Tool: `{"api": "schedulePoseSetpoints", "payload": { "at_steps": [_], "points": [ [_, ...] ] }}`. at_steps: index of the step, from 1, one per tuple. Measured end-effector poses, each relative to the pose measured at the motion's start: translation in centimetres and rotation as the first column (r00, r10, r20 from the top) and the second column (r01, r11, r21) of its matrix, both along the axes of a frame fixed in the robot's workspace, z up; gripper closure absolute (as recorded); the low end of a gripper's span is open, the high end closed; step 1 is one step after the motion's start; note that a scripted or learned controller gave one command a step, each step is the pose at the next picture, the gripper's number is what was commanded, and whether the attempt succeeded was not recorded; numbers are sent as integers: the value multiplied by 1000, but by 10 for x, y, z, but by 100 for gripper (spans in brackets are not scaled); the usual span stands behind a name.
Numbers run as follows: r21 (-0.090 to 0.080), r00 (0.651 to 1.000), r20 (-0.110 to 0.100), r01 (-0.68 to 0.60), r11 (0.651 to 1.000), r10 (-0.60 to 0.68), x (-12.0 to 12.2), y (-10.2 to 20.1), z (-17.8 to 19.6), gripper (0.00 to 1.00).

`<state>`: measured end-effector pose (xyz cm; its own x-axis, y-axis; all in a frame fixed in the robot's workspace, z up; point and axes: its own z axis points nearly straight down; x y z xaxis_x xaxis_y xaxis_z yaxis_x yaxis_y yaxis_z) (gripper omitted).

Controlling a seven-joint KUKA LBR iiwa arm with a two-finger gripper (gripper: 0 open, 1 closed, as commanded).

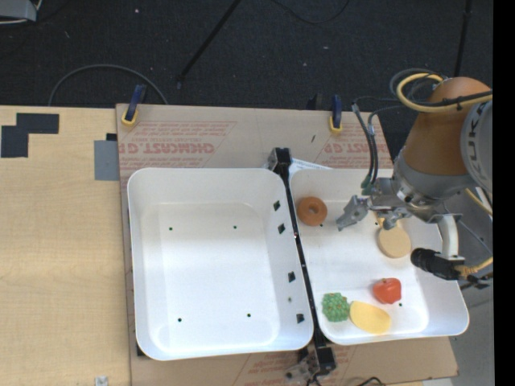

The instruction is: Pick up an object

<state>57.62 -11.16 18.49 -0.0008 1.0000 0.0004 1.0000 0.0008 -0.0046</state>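
Camera view from above has the arm reaching in from the right, over the right bin, with the claw hanging low between two candidates: the brown doughnut-shaped piece just beside it toward the divider, and the pale tan disc just beside it on the other side. Whether the claw is spread or clenched I cannot tell from this slant, and nothing shows between its tips. Further down the same bin sit a red piece, a green knobbly piece and a yellow piece, the green and yellow nearly touching. The left bin has no part in this. For a clean pick, my call is the doughnut: it stands apart from everything else, so the tips can straddle it without nudging a neighbour. Centre over it first, then drop straight down; a slanted approach risks pushing it against the divider. Check the lift before trusting it.
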Motion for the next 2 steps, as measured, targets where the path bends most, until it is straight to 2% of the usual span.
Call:
{"api": "schedulePoseSetpoints", "payload": {
  "at_steps": [1,2],
  "points": [
    [-1,1000,2,0,1000,0,55,9,-81,0],
    [0,1000,0,1,1000,-1,55,9,-83,0]
  ]
}}
